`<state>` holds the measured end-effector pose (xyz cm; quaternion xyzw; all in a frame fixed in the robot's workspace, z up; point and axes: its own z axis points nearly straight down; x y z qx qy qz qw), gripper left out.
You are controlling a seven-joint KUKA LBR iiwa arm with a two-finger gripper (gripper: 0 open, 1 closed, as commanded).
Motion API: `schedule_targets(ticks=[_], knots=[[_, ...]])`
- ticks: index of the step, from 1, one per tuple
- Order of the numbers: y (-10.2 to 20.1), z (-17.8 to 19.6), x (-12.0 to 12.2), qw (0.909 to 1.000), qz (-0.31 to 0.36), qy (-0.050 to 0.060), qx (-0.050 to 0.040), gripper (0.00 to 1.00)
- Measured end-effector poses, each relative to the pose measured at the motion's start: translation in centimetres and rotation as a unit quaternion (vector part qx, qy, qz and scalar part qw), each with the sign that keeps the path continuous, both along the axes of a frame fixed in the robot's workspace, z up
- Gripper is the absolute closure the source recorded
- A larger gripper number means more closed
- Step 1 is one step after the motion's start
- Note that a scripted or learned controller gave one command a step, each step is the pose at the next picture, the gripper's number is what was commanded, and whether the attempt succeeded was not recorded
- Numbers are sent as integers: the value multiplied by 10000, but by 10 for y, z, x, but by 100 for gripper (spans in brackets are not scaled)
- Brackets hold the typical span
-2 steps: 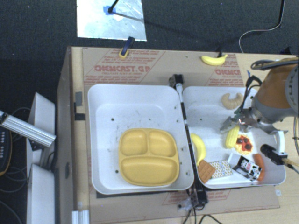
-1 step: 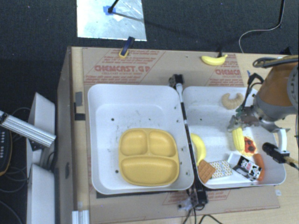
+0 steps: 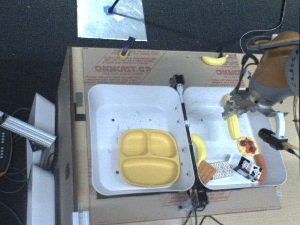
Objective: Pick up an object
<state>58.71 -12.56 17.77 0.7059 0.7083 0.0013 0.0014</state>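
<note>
Grey two-finger gripper (image 3: 234,108) is positioned in right white bin (image 3: 206,102), just above long yellow corn-like toy (image 3: 233,127). Claw state can't be determined. No obj. is seen lifted; pick judged not yet done.

We lose the arm (image 3: 276,64) past the frame's edge at three o'clock. The gripper (image 3: 233,108) blurs together, covering the top of a yellow corn cob (image 3: 233,127). The patterned cards (image 3: 234,168) at five o'clock stay unreadable.

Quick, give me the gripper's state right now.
Gripper: low in the right bin, at the top end of a yellow corn cob; open or shut cannot be told, and no grasp is visible.
</note>
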Motion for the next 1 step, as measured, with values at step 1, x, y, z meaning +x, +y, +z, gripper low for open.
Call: schedule_targets(ticks=[1], knots=[[75, 20, -28, 10000, 1, 12, 5, 100]])
